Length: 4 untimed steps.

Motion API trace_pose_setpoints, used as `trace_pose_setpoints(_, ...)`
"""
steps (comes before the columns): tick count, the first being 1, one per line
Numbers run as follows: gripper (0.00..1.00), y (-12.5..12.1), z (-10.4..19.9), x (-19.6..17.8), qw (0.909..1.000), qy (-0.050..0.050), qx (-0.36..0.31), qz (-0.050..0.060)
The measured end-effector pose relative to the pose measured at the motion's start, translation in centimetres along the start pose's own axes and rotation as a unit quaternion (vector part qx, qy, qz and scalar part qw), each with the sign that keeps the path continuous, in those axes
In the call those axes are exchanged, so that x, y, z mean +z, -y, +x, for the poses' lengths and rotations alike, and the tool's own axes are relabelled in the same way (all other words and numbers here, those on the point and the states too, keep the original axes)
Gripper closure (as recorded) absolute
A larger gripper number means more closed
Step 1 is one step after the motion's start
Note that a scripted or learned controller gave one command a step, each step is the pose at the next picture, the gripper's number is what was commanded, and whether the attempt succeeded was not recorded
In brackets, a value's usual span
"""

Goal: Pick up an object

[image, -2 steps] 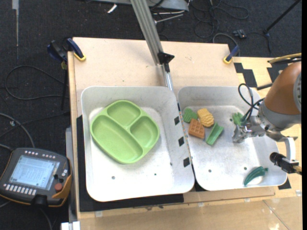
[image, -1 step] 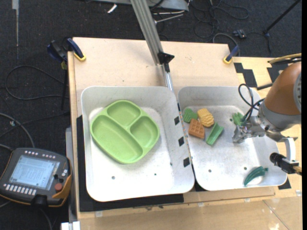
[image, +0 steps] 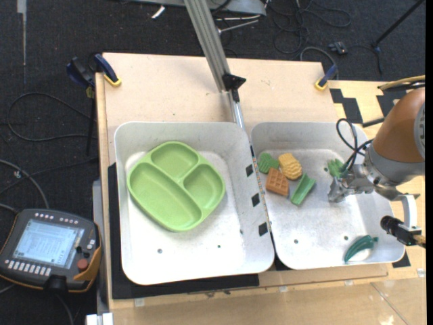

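A: Where does the gripper (image: 336,193) sit?

B: Low inside the right bin (image: 318,252), near that bin's right wall, with the grey and orange arm (image: 404,144) coming in over the counter's (image: 176,90) right edge. Whether the jaws are wide or narrow I cannot tell; they are too small and dark against the bin floor.

A: What lies in that bin?

B: A small green leafy piece (image: 336,166) just beside the gripper, toward the far wall. Toward the bin's left wall there is a cluster: a dark green toy (image: 268,162), a yellow corn-like piece (image: 291,166), an orange waffle (image: 277,181) and a green stick-shaped toy (image: 302,189), all close together, some touching. A teal and white toy (image: 360,248) lies near the bin's near right corner, well apart from the cluster.

A: And the left bin (image: 135,249)?

B: It carries a light green divided plate (image: 176,185) with three compartments, lying flat around its middle
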<state>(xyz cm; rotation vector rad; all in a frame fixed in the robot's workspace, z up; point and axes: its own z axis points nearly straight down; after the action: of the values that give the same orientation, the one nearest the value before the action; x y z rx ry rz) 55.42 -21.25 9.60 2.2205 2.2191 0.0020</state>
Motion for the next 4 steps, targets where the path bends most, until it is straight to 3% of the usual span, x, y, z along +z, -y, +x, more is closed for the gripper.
trace_pose_setpoints(4,1.00,-0.2,0.0,0.0,1.0000,0.000,0.000,0.000)
